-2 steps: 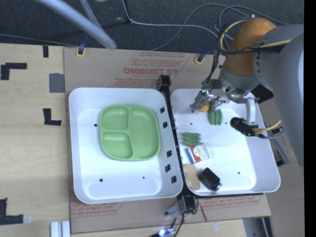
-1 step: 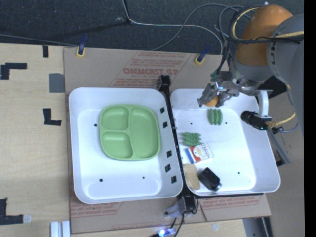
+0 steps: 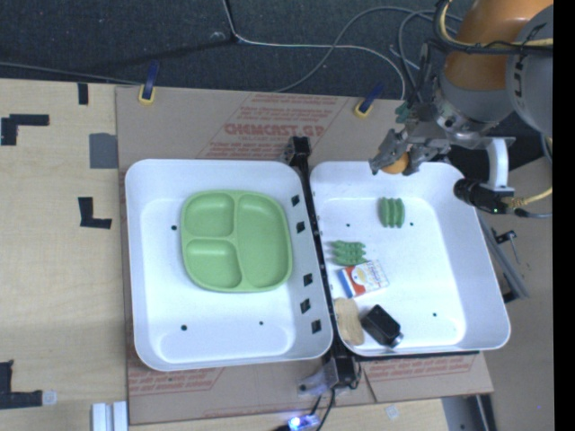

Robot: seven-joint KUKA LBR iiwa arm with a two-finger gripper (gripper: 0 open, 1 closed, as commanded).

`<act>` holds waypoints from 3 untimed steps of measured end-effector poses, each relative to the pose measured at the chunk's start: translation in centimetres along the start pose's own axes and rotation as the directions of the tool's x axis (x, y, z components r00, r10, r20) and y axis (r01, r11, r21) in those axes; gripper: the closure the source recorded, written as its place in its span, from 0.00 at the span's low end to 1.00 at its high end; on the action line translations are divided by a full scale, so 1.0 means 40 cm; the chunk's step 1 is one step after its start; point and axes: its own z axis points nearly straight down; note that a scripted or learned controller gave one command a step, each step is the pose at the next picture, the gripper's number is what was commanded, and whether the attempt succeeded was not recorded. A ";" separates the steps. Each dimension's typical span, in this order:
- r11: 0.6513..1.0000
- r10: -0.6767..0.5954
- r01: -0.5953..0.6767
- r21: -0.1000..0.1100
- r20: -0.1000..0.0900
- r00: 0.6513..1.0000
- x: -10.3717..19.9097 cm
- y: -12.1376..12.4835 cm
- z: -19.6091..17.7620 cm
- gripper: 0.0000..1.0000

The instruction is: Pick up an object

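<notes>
My gripper (image 3: pixel 401 157) hangs over the far edge of the right bin (image 3: pixel 449 268), raised above it. A small orange object (image 3: pixel 396 162) shows between its fingers, so the gripper is shut on it. In the bin below lie a green pod (image 3: pixel 392 212), a second green ribbed piece (image 3: pixel 347 251), a white packet with red and blue print (image 3: pixel 362 278), a tan oblong piece (image 3: pixel 349 321) and a black block (image 3: pixel 382 324).
The left bin (image 3: pixel 153 268) holds a green divided plate (image 3: pixel 236 241). A black clip strip (image 3: pixel 305 232) runs along the seam between the bins. Cables trail across the dark cloth behind the bench, and the arm's grey body stands at the far right.
</notes>
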 end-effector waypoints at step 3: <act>1.000 -0.002 0.002 0.005 0.000 1.000 0.388 -0.041 0.087 1.00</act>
